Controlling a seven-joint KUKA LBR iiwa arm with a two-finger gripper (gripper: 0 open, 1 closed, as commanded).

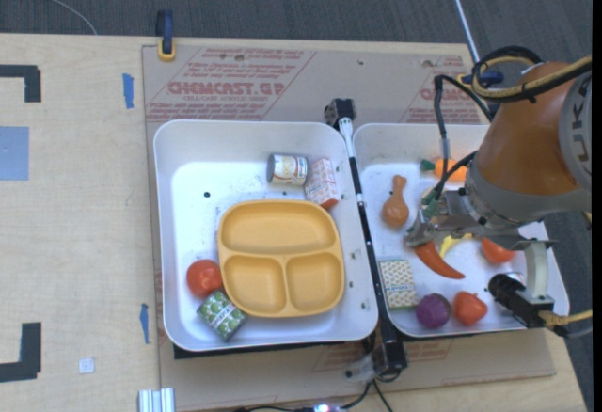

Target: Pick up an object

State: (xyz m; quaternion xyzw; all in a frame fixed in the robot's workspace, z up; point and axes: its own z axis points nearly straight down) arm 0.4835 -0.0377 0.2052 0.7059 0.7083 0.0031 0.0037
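arm comes in from right of frame, orange band (527, 133) over the right bin (372, 151), wrist angled down-left, gripper (425, 233) low in the middle of that bin

right bin is crowded: red chili pepper (438, 261) just under the gripper, a yellow piece (450, 242) beside it, drumstick (396, 204) to its upper left, patterned packet (398, 282) lower left by the divider wall, purple ball (433, 310) and tomato (469, 308) along the lower edge, red-orange item (496, 252) to the right. little free floor around the tool

left bin (179, 213) has more room: yellow divided tray (280, 257) centre, can (287, 169) and red-white packet (321, 182) above it, tomato (203, 277) and green packet (220, 314) lower left

fingers are down right at the chili, can't tell how far apart they are or whether anything is gripped
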